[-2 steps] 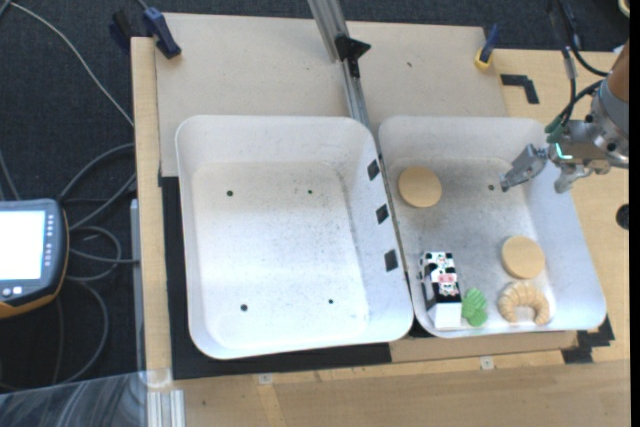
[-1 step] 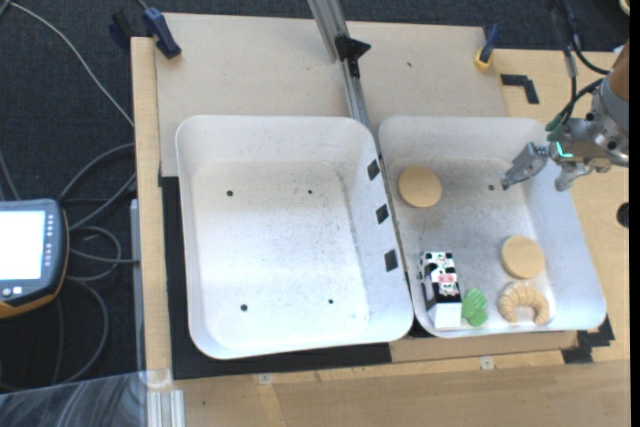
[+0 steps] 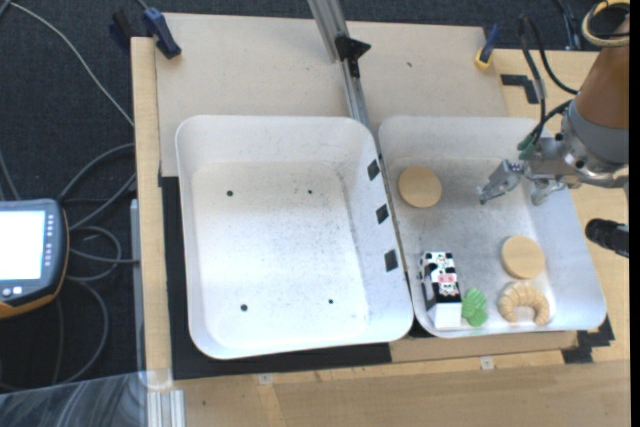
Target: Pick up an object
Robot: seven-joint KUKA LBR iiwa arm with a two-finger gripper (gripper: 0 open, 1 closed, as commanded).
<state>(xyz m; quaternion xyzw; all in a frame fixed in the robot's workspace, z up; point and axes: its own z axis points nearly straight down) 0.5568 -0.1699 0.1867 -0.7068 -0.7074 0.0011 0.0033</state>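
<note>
Cookie [image 3: 523, 257], round and tan, is seen lying in the right bin [image 3: 592, 285], just below the gripper [image 3: 518, 187]. Gripper fingers are held spread apart, with nothing gripped between them, above the bin floor.

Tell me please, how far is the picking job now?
Done: nothing is lifted; the two round discs, the croissant, the green piece and the black-and-white box all lie in the right bin. In hand: the gripper is over that bin, open, between the discs. Left: close on one object and raise it.
</note>
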